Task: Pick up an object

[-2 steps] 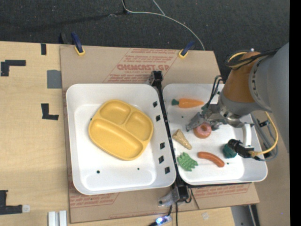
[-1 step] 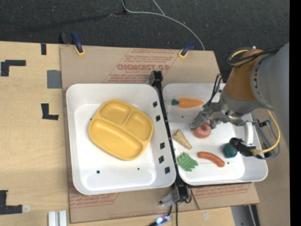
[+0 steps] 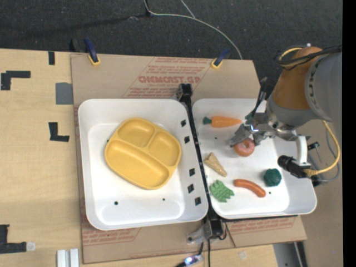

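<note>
in the camera view the end effector (image 3: 245, 137) hangs over the right bin (image 3: 289, 203), its fingers spread apart straddling a red tomato (image 3: 245, 147) near the bin's centre, with a carrot (image 3: 225, 122) at eleven o'clock of it and a sausage (image 3: 250, 187) at six o'clock. the tomato looks like light, stiff, smooth toy plastic, so it may slip; i would pinch it across its widest middle.

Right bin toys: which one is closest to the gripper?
The red tomato-like toy, right at the gripper tips. The carrot, sausage, wedge, and both green pieces lie farther off.
</note>
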